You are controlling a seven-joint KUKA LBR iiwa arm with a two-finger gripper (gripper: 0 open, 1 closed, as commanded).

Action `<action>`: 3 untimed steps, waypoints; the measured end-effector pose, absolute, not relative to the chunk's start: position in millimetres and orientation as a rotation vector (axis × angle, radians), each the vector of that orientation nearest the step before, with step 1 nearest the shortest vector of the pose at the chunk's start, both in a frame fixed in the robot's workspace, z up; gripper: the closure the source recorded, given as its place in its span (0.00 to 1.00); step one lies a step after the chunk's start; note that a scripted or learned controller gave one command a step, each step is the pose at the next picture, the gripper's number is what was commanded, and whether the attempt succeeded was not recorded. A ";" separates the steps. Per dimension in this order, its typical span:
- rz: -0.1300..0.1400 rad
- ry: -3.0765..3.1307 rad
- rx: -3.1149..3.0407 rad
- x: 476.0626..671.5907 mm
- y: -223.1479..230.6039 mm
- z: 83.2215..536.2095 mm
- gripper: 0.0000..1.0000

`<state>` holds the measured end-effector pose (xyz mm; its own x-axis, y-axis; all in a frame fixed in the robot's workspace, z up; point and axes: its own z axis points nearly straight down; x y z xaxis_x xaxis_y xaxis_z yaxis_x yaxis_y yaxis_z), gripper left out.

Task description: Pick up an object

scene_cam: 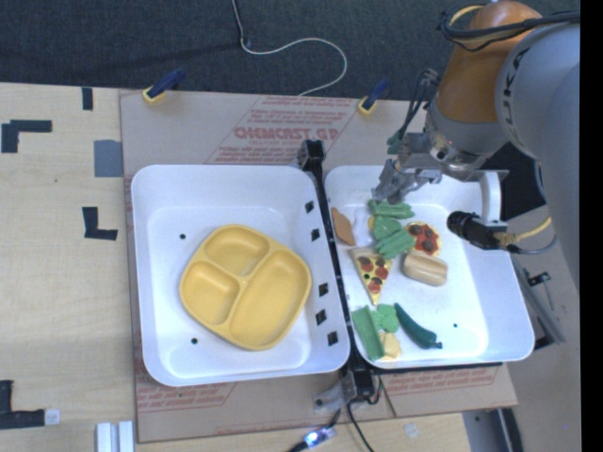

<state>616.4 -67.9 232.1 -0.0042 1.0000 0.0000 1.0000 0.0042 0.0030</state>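
The right bin [490,318] holds several toy foods: a pizza slice [372,273], a hot dog bun [425,269], a round pizza piece [425,238], green leafy pieces [391,226], a dark green pepper [415,328], a green and yellow piece [379,331] and a small tan piece [343,226] by the left wall. My gripper [389,189] hangs over the bin's upper left part, just above the green leafy pieces, its fingers pointing down and left. Nothing shows between them.
The left bin [160,205] carries a yellow divided plate [246,286]. A black divider [320,243] runs between the bins. The grey arm with its orange band [485,55] fills the upper right. A white cable [283,45] lies on the dark surface behind.
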 end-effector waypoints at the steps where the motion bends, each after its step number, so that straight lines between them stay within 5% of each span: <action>1: -0.005 2.224 2.221 615.3 -66.2 213.7 1.00; 3: -0.005 2.221 2.222 606.9 -67.9 221.4 1.00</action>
